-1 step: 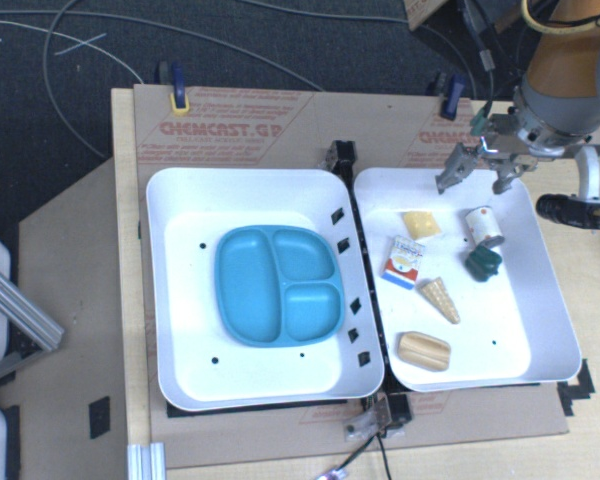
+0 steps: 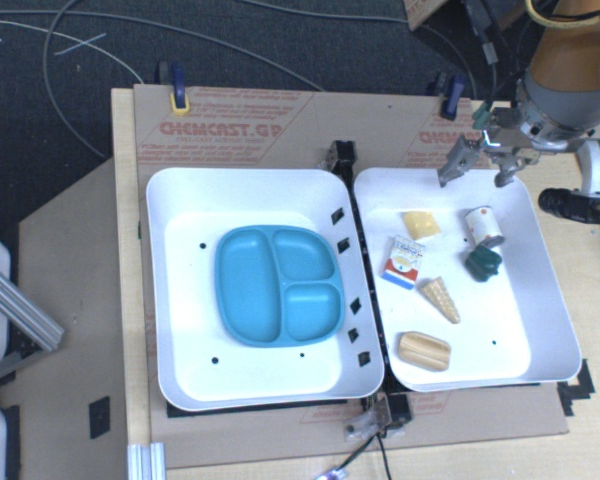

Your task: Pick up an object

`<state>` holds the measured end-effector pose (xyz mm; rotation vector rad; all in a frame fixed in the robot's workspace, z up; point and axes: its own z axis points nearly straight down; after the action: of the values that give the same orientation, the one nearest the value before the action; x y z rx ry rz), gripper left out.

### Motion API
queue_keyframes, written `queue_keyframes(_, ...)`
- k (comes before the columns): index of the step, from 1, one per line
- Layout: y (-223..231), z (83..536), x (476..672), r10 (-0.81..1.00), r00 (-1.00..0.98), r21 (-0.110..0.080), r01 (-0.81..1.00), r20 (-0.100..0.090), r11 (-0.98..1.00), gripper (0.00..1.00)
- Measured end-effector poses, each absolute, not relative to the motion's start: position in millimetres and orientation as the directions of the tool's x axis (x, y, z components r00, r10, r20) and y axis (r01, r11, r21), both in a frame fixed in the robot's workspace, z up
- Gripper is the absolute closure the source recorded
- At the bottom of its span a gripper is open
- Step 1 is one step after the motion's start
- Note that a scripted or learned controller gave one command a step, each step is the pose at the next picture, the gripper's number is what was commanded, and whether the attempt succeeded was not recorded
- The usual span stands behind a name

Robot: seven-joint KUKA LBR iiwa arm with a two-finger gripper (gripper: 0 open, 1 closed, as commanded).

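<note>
My gripper [image 2: 477,169] hangs over the far edge of the right bin [image 2: 550,308], its two fingers spread apart with nothing between them. Below it in that bin lie a yellow cheese wedge [image 2: 419,224], a white cylinder [image 2: 483,224], a dark green toy [image 2: 483,262], a small red, white and blue carton [image 2: 404,263], an ice-cream cone [image 2: 441,299] and a tan bread loaf [image 2: 423,351]. The white cylinder lies nearest the gripper, a little toward the front.
The left bin [image 2: 180,268] holds a blue divided plate [image 2: 279,284]. A black divider with clips [image 2: 352,258] runs between the bins. Blue clamps [image 2: 180,88] [image 2: 452,95] hold the cardboard base at the back. Cables trail across the dark floor behind.
</note>
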<state>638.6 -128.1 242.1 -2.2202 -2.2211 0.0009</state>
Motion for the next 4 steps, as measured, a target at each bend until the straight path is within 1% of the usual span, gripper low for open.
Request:
queue_keyframes(1,-119,194,642.7,1.000,-0.001,-0.002,1.000,0.001,0.001,0.00)
queue_keyframes(2,-118,152,637.3,1.000,0.000,-0.003,1.000,0.001,0.000,0.00)
queue_keyframes(3,-124,97,633.0,1.000,0.000,-0.001,1.000,0.001,0.000,0.00)
queue_keyframes(4,-124,108,633.4,1.000,0.000,0.001,1.000,0.001,0.000,1.00)
